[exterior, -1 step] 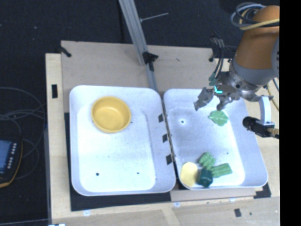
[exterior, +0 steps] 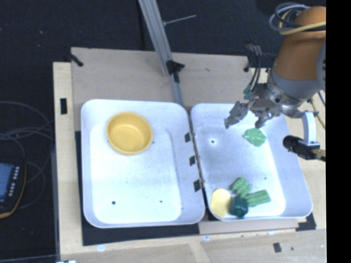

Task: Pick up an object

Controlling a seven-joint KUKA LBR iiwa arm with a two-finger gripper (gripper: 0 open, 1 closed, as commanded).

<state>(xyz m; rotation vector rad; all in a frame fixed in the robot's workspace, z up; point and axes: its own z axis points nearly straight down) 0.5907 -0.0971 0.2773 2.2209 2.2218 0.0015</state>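
Camera view: gripper [exterior: 245, 119] spread wide, holding nothing, just above light green piece [exterior: 255, 136] in right bin [exterior: 293, 169]

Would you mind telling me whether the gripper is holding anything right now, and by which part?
Nothing is held: the gripper hangs open over the right bin, its fingers beside the light green object, not around it.

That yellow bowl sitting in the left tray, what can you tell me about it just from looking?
The yellow bowl is round, shallow and plain, smooth like plastic, with a slightly paler rim. It sits upright, opening upward, with nothing visible inside. It rests on the floor of the left white bin, in the far part, nearer the bin's left wall. No other object touches it, and the gripper is over in the right bin, well apart from it.
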